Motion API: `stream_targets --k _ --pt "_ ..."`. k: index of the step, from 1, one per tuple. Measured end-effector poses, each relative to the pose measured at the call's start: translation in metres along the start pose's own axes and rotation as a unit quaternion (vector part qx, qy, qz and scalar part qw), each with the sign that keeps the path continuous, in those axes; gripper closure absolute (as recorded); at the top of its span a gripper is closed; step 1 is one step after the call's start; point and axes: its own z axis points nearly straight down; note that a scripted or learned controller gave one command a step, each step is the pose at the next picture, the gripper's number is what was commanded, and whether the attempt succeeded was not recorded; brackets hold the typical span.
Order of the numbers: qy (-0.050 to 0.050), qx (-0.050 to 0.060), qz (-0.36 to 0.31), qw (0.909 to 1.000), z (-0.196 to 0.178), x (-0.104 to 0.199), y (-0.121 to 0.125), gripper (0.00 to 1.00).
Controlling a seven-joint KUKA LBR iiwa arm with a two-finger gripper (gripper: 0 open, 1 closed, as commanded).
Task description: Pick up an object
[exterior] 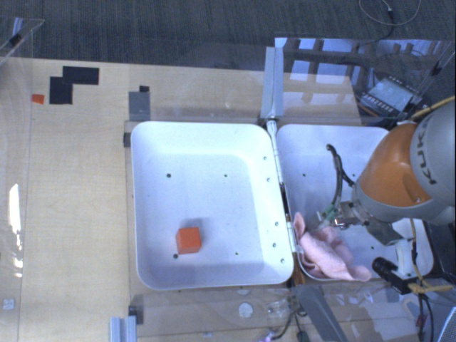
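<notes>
**Two bins, one arm low over a pink cloth**

Two objects wait in the bins, and the arm is low over the nearer one. At the near edge of the right bin [313, 148], pushed into the corner by the divider, lies a crumpled pink cloth [324, 254]. It sits partly up the bin wall, probably because soft things slide there and bunch. The gripper [330, 219] is just above the upper end of this cloth, touching it or almost touching; from this angle I cannot tell which. The wrist and the orange band [392, 173] hide much of the tool, so I also cannot tell whether it is released or clenched, and no cloth is clearly lifted from the bin floor. My judgement is that the arm is at the bottom of a grasp attempt on the cloth, so the pick is not yet proven.

A little further, in the left bin [199, 137], a small orange block [189, 240] rests flat on the floor, well apart from the walls. It is an easier, rigid target, but the arm is not near it.

Further still, the wooden bench [78, 191] carries black tape marks [71, 84] and a small orange square [38, 99] at the far left corner, well away from the work.
</notes>
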Motion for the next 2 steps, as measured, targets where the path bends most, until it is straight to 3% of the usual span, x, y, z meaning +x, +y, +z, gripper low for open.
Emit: stream_targets --k 1,2 --pt "-0.002 -0.005 -0.001 1.0 -0.0116 -0.0013 0.0043 1.0" --pt "-0.002 -0.005 -0.001 1.0 -0.0116 -0.0013 0.0042 0.0"
